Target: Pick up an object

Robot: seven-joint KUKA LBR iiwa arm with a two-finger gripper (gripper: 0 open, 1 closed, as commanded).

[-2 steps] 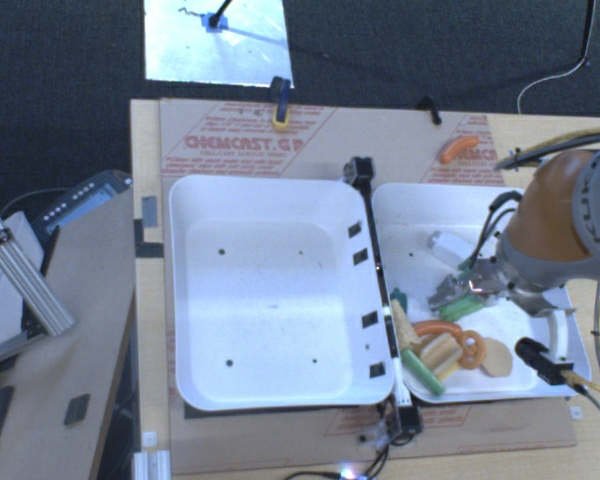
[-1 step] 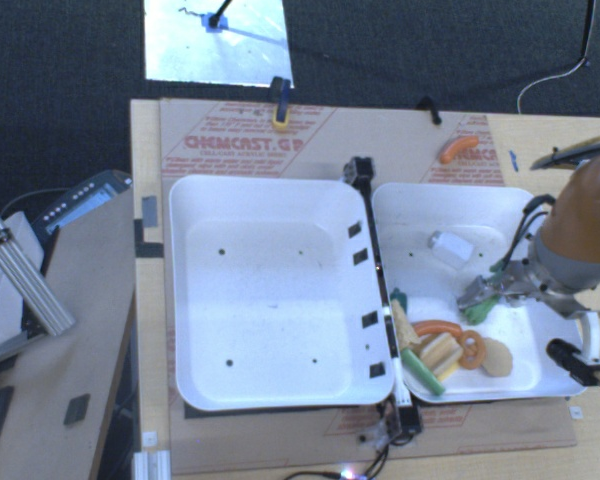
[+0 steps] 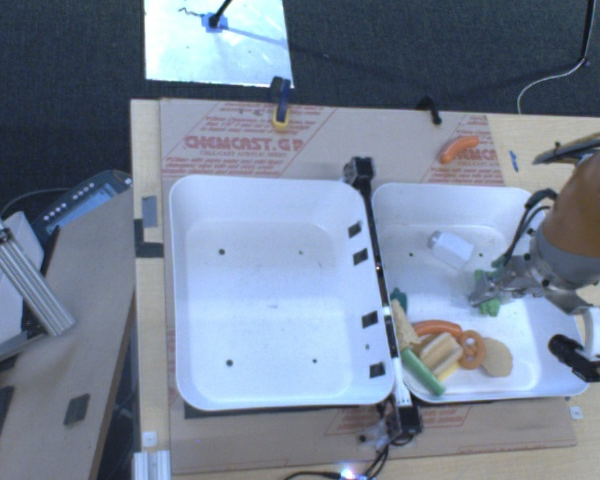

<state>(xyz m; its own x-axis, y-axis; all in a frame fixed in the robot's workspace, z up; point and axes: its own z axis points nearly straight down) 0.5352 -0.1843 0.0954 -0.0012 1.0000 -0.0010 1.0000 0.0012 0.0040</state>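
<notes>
You have the gripper (image 3: 488, 293) low in the right bin (image 3: 410, 208) over a green piece (image 3: 491, 307), grip unclear; next, close and lift.

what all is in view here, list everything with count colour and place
white bins: 2, white, side by side on the bench
bottle-like item: 1, white and grey, upper middle of right bin
small green item: 1, green, right bin, at the gripper tip
toy food pile: several pieces, orange, tan and green, lower left of right bin
orange piece: 1, orange, on the board behind the right bin
clamp: 1, yellow and blue, back edge of the board
shiny sheet: 1, silver, on the dark floor behind the bench
arm: 1, grey with orange band, reaching in from the right
gripper: 1, low over the right bin
</notes>
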